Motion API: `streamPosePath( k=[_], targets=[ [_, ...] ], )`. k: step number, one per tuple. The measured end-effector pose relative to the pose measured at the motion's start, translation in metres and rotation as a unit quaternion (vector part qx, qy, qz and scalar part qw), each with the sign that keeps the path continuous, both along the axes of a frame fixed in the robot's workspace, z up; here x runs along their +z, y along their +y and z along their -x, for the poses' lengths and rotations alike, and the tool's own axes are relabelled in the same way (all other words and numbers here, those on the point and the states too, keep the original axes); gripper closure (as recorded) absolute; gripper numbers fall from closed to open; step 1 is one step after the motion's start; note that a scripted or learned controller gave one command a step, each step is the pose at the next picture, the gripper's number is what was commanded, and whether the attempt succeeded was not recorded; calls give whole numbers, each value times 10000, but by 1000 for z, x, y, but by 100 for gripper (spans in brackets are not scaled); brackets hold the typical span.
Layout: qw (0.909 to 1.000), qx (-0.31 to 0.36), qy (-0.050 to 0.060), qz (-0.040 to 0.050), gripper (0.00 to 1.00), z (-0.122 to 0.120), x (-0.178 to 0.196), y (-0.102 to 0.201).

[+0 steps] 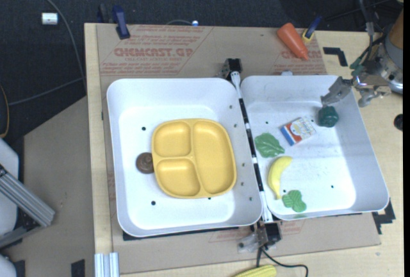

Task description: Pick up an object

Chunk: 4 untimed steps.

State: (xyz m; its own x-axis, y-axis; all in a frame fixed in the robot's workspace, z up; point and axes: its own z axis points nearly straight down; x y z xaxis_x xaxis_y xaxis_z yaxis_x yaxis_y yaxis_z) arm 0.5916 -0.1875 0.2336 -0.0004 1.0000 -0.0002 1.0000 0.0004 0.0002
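Jaws: state unreadable, gripper (338, 91) sitting at right bin (359, 141) far rim, nothing visibly held. Dark green lump (328, 117) lying just below. Card (299, 130), leaf (269, 144), banana (278, 173) crowding nearby. Risk: descending off-centre, nudging lump against wall, closing on air.

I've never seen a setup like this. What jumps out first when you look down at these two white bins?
The big yellow divided plate in the left bin catches the eye first, with a small brown round thing at its left edge. The right bin holds small toys: a banana, two green leafy pieces, a small red, white and blue packet and a dark green ball, near the robot's claw.
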Motion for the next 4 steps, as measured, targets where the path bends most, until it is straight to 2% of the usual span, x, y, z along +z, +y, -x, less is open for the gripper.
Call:
streamPosePath(
  k=[1, 2, 3, 4],
  targets=[
    [10000, -1, -4, 7, 0, -56, -62, -37],
    [10000, 21, 18, -54, 0, -49, -150, -30],
    [10000, 23, -4, -11, 100, -50, -138, -33],
    [10000, 3, 6, -9, 100, -48, -126, 29]
  ],
)
